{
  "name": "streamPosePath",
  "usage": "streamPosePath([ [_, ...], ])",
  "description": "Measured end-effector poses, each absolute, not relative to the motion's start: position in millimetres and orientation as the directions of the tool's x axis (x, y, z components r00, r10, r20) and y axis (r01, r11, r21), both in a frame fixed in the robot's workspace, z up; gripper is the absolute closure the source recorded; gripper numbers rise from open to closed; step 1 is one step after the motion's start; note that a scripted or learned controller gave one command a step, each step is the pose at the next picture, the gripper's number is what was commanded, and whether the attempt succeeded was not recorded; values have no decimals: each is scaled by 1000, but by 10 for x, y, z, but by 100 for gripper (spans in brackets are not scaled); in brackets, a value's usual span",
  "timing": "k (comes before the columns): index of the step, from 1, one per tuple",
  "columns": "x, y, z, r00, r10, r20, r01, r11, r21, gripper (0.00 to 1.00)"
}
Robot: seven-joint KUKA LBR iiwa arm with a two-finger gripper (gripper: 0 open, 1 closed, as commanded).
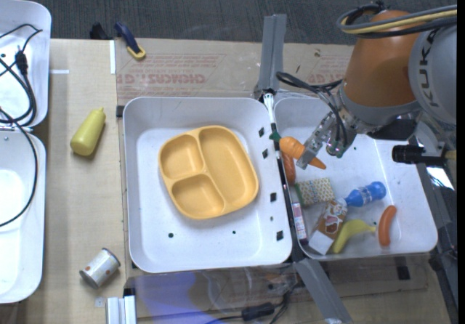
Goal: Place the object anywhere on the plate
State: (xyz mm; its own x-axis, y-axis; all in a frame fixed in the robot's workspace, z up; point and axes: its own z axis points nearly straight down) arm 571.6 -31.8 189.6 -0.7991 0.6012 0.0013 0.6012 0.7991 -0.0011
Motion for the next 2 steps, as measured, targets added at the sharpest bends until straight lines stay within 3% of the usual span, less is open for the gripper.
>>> streamPosePath([
  [1, 6023, 156, 2257, -883, 470, -1, 470, 883, 0, 100],
  [2, 6216, 806, 1893, -860, 510, 1, 510, 860, -1, 100],
])
